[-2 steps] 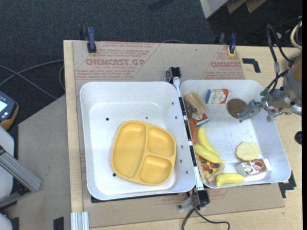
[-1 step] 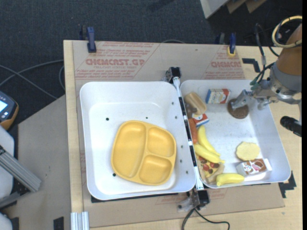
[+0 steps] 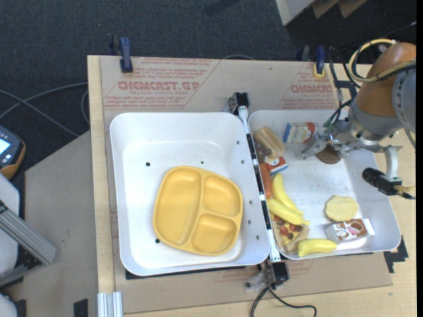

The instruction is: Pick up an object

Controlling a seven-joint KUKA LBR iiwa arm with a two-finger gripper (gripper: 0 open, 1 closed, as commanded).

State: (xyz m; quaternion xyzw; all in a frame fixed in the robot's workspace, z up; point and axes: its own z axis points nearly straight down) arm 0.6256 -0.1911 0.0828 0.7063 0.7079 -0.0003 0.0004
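Brown lump (image 3: pixel 328 154) under gripper (image 3: pixel 322 145), finger state impossible to tell: liable to slip against bin wall (image 3: pixel 310 115).

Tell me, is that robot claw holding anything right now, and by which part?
It cannot be told. The gripper sits low in the right bin over a brown object, but any hold is hidden.

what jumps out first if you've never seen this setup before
The big yellow divided plate stands out first, lying alone in the left white bin. Next comes the clutter in the right bin: bananas along its left side and a round yellow slice nearer the right. The grey arm with its orange band reaches over that bin's far end.
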